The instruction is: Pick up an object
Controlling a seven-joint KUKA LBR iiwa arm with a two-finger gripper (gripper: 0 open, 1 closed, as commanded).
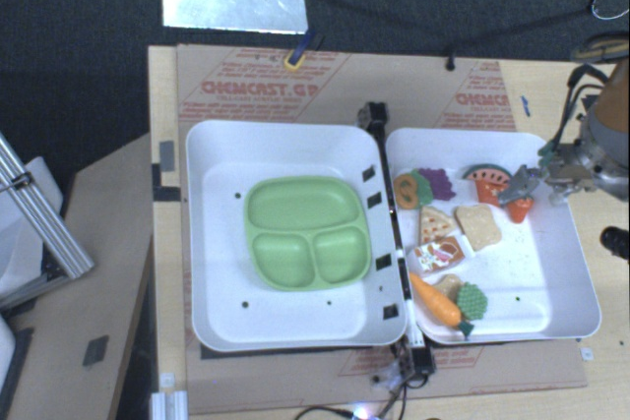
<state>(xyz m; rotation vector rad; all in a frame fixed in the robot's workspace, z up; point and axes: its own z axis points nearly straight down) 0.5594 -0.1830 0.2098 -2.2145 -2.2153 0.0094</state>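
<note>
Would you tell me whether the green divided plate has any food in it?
Empty: the green divided plate shows three bare compartments; the toy food lies in the other bin.

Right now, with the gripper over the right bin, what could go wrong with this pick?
The gripper sits at the small red piece, right beside the watermelon slice and the bread slice. A slightly off descent could push those aside or catch two at once.

The toys are crowded against the right bin's left side, so any nudge may shift the pizza slice or the carrot, changing later targets.
</note>
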